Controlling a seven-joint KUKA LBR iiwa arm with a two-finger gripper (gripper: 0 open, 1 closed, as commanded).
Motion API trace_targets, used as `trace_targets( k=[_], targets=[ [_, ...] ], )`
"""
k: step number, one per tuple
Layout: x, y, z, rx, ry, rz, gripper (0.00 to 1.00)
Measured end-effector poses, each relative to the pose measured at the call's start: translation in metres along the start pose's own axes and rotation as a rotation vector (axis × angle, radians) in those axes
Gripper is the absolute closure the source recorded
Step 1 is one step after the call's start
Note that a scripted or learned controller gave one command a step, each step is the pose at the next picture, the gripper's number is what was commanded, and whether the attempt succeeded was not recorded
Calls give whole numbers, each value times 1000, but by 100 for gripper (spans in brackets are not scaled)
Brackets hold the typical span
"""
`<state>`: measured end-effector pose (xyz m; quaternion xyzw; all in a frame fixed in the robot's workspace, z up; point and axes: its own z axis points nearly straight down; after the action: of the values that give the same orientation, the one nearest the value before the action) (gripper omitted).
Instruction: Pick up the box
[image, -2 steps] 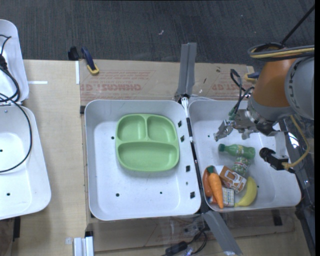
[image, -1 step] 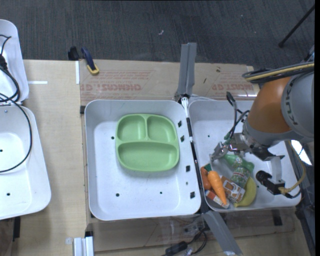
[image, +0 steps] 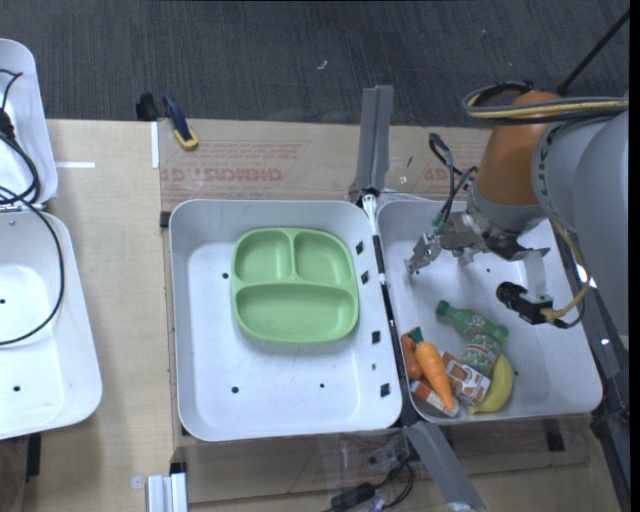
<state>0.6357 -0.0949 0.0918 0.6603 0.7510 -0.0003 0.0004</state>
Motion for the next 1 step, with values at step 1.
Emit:
trace_targets(
  k=[1],
  targets=[
    [-16, -69, 0, 2, 1, -31, 0]
  ],
)
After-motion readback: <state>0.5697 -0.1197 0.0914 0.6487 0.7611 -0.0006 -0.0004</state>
